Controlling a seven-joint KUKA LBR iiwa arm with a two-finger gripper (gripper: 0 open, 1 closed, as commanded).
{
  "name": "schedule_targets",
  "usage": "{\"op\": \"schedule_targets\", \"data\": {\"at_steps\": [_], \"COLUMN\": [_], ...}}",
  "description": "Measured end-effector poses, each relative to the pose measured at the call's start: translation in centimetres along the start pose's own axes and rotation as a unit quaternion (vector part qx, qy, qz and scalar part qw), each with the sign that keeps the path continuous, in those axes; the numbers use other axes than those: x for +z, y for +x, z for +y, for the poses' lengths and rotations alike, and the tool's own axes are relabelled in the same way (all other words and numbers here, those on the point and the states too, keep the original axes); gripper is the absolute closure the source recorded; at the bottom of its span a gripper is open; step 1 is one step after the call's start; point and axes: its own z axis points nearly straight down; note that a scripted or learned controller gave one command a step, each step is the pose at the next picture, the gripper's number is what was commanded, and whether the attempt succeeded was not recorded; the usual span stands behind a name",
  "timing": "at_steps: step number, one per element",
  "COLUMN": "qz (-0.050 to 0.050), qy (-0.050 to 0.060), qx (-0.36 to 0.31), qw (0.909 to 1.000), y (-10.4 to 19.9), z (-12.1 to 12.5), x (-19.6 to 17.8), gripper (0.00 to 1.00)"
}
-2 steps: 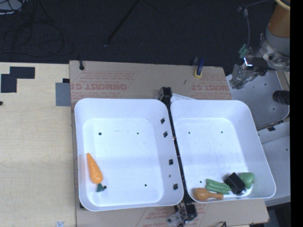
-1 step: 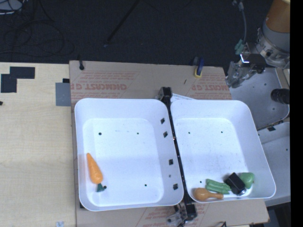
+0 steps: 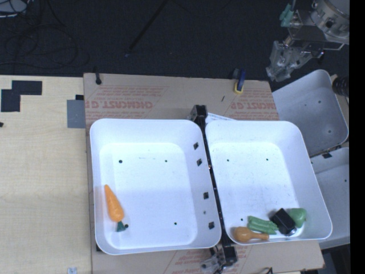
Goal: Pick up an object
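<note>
The claw (image 3: 283, 61) hangs above the worktop's (image 3: 40, 170) far right corner, outside both bins; whether it is spread or pressed together cannot be told. Candidate objects lie well below it. The carrot (image 3: 113, 204) rests in the left bin (image 3: 142, 129), down and far left of the claw. A green pea pod (image 3: 262, 225), black block (image 3: 283, 221) and tan gourd (image 3: 248, 234) cluster in the right bin's (image 3: 251, 129) near corner. Cardboard (image 3: 171, 99) beneath carries mirrored, partly illegible red lettering.

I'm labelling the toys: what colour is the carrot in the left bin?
Orange, with a small dark green top; the carrot shows clearly in the camera view.
</note>
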Motion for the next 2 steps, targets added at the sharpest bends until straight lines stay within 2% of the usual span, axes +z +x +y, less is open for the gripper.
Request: {"op": "schedule_targets", "data": {"at_steps": [1, 2], "qz": [-0.002, -0.001], "qy": [0.013, 0.0], "qx": [0.007, 0.003], "qw": [0.9999, 1.0], "y": [-5.0, -1.3], "z": [5.2, 5.4], "x": [11.7, -2.8], "gripper": [1.0, 1.0]}}
